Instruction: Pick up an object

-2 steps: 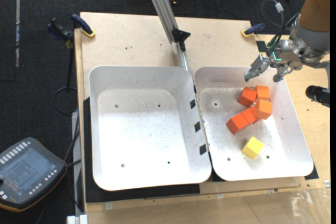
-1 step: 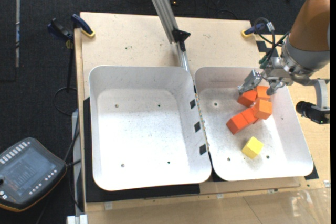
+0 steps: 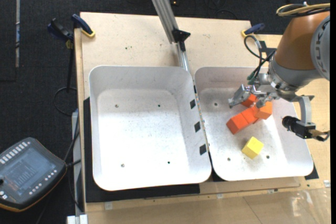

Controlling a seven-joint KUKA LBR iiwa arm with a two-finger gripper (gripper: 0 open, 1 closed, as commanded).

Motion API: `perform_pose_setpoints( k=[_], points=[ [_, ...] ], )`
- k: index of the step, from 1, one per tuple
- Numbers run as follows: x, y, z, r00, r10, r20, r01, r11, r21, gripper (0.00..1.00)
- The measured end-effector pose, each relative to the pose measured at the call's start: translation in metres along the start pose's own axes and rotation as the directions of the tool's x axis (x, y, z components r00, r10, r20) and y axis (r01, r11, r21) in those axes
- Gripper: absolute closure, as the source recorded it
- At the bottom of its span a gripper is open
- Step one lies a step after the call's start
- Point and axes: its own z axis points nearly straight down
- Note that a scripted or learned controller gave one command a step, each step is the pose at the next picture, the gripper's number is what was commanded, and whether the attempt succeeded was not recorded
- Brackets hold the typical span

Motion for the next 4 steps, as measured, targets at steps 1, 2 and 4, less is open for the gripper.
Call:
perform_pose_setpoints(
  k=[1, 2, 4],
  points=[
    [-0.003, 0.003, 0.018, 1.0, -0.002, 0.004, 0.002, 1.0, -0.016, 0.0],
    [-0.002, 0.002, 0.012, 1.0, -0.001, 0.003, 0.001, 1.0, -0.012, 1.0],
    [-0.008, 0.001, -0.07, 1.0, -0.002, 0.003, 0.002, 1.0, -0.011, 1.0]
  ],
)
